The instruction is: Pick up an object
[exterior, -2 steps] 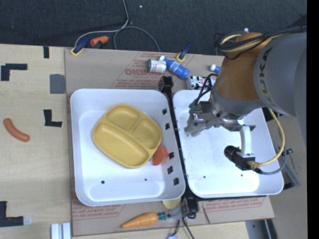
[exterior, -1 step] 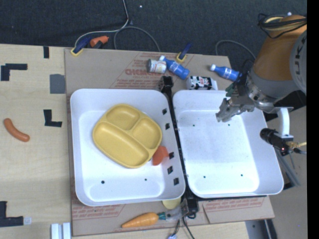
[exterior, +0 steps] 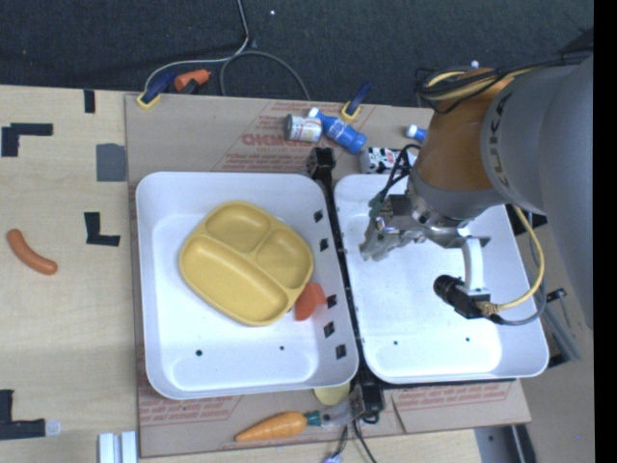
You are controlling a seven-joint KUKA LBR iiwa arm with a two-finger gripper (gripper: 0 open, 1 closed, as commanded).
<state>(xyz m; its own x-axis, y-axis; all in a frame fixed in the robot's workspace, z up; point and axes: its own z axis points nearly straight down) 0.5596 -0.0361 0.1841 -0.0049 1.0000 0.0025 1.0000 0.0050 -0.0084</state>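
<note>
Yellow plate sits in the left bin, at nine o'clock from the gripper. I cannot tell its grip. Next, it must reach over.

Smooth glossy white plastic bins, matt yellow plastic tray, rough brown cardboard underlay.
</note>
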